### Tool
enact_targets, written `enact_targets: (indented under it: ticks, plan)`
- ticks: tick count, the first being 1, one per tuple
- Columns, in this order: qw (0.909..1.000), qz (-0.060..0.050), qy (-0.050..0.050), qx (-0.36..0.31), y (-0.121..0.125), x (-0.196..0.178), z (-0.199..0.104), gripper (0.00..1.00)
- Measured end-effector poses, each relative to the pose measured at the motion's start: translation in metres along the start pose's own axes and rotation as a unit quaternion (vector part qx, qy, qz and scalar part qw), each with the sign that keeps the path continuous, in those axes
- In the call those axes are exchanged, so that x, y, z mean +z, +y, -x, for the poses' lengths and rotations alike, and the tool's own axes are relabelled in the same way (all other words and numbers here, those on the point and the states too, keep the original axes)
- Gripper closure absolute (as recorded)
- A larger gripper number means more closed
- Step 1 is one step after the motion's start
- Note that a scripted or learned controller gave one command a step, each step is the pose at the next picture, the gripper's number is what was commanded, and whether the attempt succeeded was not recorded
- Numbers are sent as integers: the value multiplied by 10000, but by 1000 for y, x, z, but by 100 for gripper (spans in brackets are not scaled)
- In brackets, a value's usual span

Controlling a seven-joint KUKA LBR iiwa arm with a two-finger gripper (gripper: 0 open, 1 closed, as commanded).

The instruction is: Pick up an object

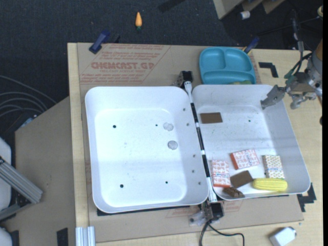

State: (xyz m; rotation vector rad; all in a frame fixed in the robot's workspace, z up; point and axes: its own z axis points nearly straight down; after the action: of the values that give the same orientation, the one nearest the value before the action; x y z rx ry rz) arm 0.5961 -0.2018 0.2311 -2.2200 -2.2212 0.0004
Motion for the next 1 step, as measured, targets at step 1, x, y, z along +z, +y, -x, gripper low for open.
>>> enact_targets:
  ticks: [1]
  plan:
    - [10000, -11, 4, -1, -7, 130, -43, 0]
